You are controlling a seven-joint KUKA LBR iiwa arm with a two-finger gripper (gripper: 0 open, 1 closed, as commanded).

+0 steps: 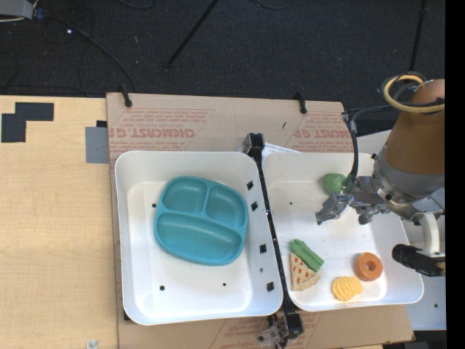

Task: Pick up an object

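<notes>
- Two shallow white bins are carried side by side on the bench, the left bin and the right bin, divided by a black strip.
- A teal divided plate, with three compartments, is seen lying in the middle of the left bin.
- In the right bin, a toy pizza slice with a green strip along its upper edge is found near the front left corner.
- A yellow ridged toy is placed just beside it, toward the front edge.
- An orange ring-shaped toy doughnut is seen near the yellow toy, slightly farther back.
- A round green object is set toward the back of the right bin, touching or just beside the arm's cable.
- The pincer is held over the middle of the right bin, its dark fingers spread apart, with nothing between them.
</notes>
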